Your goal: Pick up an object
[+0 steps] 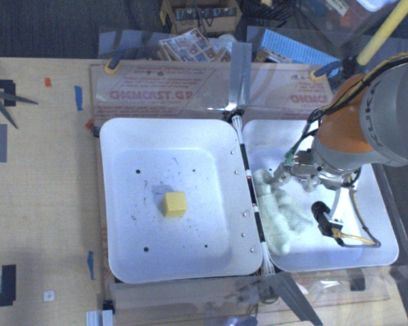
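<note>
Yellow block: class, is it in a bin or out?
In. The yellow block lies on the floor of the view's left bin.

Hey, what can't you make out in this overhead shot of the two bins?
Pale clump in the right bin: camera view, blurred, white on white, kind unclear.
Right bin's floor beneath the arm: camera view, covered by the arm.
Dark specks in the left bin: camera view, too small to identify.

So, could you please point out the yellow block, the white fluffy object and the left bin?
yellow block [175, 204], camera view, centre of its top face.
white fluffy object [280, 217], camera view, middle of the pale clump.
left bin [109, 195], camera view, bare left wall.
</note>
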